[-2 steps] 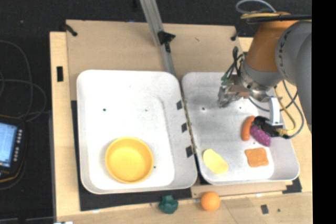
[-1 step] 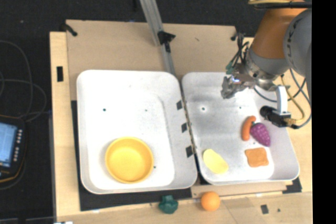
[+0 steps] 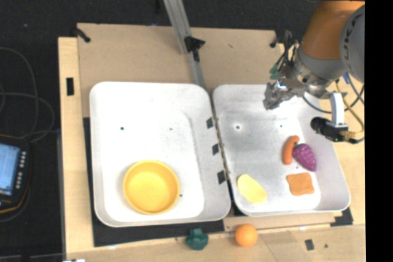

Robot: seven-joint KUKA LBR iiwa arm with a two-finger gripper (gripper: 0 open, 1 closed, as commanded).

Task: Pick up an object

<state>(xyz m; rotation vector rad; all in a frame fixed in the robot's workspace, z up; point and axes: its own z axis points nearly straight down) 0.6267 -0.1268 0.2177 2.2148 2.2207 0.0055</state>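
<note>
Camera view. The grey arm with its orange band reaches in from the right; its end effector [image 3: 274, 97] hangs over the upper part of the right-hand shallow white bin [image 3: 258, 107]. It is small and dark against the bin wall, so whether it is clenched or released I cannot tell. Nothing is visibly carried.

Candidate objects sit lower in the same bin, all toward the camera from the end effector: a small orange elongated piece [image 3: 290, 150] touching a purple lumpy item [image 3: 305, 156], nearest to the tool; a flat orange square block [image 3: 300, 183] just below them; a pale yellow oval piece [image 3: 251, 188] further to the tool's lower left. A round yellow bowl [image 3: 151, 186] lies in the left-hand white bin [image 3: 123, 107], well apart. An orange ball [image 3: 245, 235] and a small green object [image 3: 196, 239] rest on the bench [image 3: 135, 52], outside both bins.

Judgement: approach step, no pick yet made. The next move calls for travel down-frame over one target, then descent. The orange-purple pair is touching, so the isolated square block or yellow oval looks the cleaner grasp.
</note>
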